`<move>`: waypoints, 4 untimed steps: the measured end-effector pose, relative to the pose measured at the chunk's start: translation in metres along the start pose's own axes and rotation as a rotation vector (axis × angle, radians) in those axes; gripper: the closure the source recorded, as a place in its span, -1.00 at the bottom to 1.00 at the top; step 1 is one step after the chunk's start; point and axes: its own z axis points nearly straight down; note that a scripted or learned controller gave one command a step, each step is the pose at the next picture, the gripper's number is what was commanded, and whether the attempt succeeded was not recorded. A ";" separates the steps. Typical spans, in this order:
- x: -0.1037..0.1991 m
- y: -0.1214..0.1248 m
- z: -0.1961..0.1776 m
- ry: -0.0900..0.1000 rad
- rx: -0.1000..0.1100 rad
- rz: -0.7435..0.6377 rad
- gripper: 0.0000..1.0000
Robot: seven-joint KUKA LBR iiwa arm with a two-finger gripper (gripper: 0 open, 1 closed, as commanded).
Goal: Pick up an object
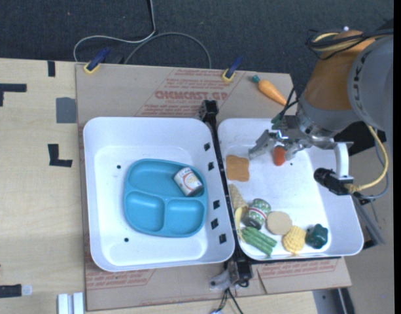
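Note:
My gripper [277, 146] hangs over the back part of the right bin [331, 201], with its two grey fingers [260, 147] spread apart. A small red object [278, 156] shows just below the gap between them, and neither finger visibly presses on it. A tan bread-like piece [237, 168] lies to the left of the gripper. Farther forward in the same bin lie a small tin [258, 212], a round cracker [278, 222], a corn cob [293, 239], green beans [259, 239] and a dark green vegetable [316, 235].
The left bin [102, 175] holds a blue divided plate [162, 201] with a small white can [188, 181] resting on its right rim. A toy carrot [271, 90] lies on the cardboard behind the right bin. A black divider [216, 175] runs between the bins.

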 end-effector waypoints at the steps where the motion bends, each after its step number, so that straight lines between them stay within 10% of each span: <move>1: 0.012 0.029 0.106 -0.003 -0.001 -0.001 -1.00; 2: 0.012 0.056 0.103 -0.001 -0.004 0.000 -1.00; 3: 0.009 0.019 0.102 -0.004 -0.007 0.001 -1.00; 4: 0.012 0.052 0.103 -0.001 -0.005 0.000 -1.00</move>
